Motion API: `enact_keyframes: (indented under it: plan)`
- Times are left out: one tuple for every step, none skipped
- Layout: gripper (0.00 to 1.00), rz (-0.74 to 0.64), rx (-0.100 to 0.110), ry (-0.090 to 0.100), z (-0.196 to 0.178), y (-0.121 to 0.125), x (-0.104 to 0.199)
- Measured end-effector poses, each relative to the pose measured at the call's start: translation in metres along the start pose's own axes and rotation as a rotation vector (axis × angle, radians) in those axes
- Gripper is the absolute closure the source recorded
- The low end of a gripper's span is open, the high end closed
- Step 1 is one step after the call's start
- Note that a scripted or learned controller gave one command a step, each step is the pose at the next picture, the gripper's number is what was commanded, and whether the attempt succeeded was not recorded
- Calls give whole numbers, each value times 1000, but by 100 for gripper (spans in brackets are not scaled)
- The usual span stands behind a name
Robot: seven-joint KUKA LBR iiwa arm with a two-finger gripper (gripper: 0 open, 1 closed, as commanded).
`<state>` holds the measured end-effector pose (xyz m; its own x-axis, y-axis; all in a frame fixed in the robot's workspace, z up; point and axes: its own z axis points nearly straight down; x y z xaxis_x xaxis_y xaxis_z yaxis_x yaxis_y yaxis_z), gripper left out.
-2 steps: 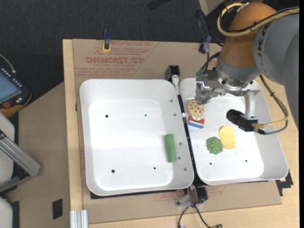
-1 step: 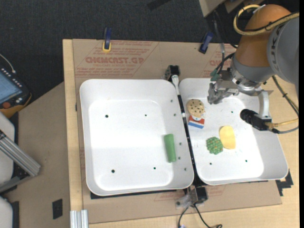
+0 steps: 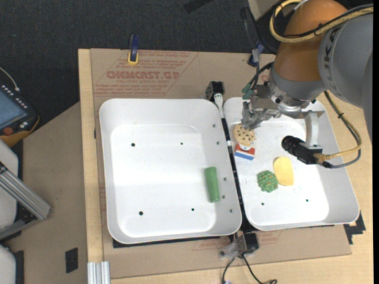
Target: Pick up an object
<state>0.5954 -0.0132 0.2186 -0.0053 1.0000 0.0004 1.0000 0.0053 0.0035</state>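
The gripper (image 3: 251, 121) hangs low over the right bin (image 3: 331, 209), just above a small tan, dotted object (image 3: 243, 136) near the divider between the bins — whether it is open or closed, I cannot tell. Just beyond that object lies a red, white and blue piece (image 3: 245, 152). Farther off sit a green knobbly ball (image 3: 267, 181) and a yellow lump (image 3: 284, 171), touching. A green cylinder (image 3: 211, 184) rests in the left bin (image 3: 118, 158), close to the divider.
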Motion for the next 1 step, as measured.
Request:
enact_keyframes:
  plan:
    - [100,15,11,0,22,-74,-81]
